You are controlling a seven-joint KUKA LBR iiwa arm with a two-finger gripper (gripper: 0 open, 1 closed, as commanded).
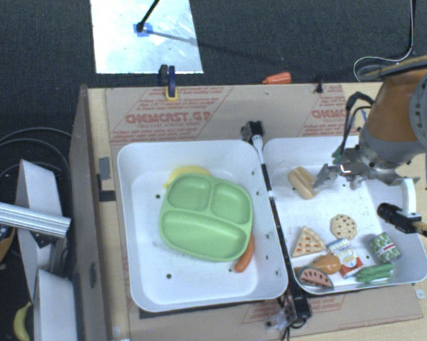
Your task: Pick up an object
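As the arm reaches in from the right, its claw point(326, 175) hangs low over the right bin point(414, 258), its fingers spread a little and holding nothing. A tan toy hot-dog bun point(301, 182) lies just left of the claw, long axis running top to bottom. Whether a fingertip touches it is unclear.

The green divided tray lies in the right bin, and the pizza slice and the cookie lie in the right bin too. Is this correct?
Not quite. The camera view shows the green divided tray in the left bin, not the right one. The pizza slice and the cookie do lie in the right bin.
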